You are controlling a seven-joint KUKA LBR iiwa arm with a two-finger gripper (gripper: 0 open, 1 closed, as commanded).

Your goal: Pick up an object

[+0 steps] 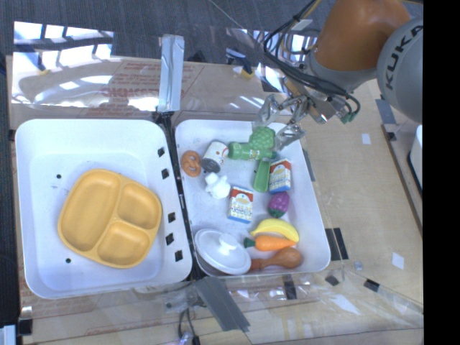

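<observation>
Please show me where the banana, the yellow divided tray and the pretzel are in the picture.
banana (pixel 275 228), camera view, middle of its yellow curved body.
yellow divided tray (pixel 86 208), camera view, floor of its large left compartment.
pretzel (pixel 190 163), camera view, centre of the brown twist.

1. A robot lab or test bench: a grey and orange arm (pixel 374 34) with looped cables fills the upper right of the frame.
2. Two taped white bins (pixel 29 192) hold toy food (pixel 275 229) on cardboard (pixel 136 85).
</observation>
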